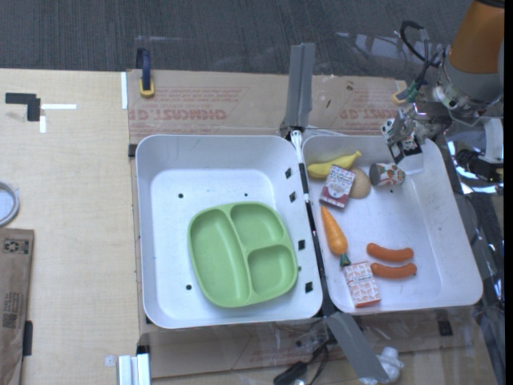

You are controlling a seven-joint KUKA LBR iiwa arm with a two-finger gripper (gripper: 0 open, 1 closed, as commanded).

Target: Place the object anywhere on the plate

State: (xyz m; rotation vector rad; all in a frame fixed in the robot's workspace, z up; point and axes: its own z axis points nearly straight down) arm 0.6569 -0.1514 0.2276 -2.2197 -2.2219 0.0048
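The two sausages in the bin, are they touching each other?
Apart. The camera view shows a thin strip of white bin floor between the upper sausage and the lower sausage.

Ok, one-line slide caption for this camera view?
Gripper hovers over the right bin's far edge; green divided plate waits in the left bin.

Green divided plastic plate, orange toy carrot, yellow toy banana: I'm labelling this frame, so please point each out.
Green divided plastic plate (210,255): camera view, floor of its long left compartment.
Orange toy carrot (333,229): camera view, middle of its body.
Yellow toy banana (329,166): camera view, middle of its curve.
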